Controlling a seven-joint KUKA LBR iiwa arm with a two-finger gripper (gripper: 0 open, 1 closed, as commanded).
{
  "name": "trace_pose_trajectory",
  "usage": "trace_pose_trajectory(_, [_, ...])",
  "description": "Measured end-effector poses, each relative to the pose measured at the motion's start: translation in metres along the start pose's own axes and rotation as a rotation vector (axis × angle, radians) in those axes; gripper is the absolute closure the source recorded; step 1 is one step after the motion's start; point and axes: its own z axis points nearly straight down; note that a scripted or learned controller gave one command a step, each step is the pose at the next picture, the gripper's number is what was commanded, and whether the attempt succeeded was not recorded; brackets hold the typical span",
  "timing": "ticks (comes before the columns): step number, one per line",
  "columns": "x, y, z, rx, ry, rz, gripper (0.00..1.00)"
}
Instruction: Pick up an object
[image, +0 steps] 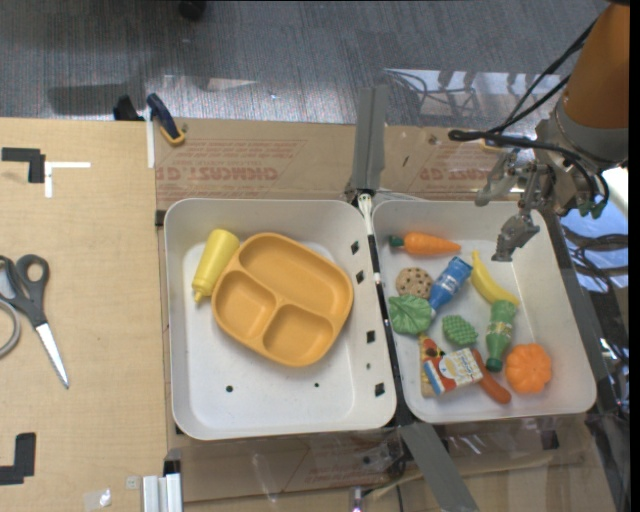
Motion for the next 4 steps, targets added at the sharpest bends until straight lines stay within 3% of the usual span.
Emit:
trace_pose_trajectory(1, [-0.034, 0.022, 0.14, 0.0, 0.0, 0.193, 0.0])
trace_pose_trajectory(2, [-0.027, 0.023, 0.164, -0.002, -0.041, 0.281, 0.0])
trace_pose_trajectory(3, [-0.014, 0.031, 0.164, -0.002, -0.044, 0.43, 0.0])
trace_pose_trajectory(4, [-0.001, 0.029, 0.166, -0.002, -0.036, 0.486, 0.0])
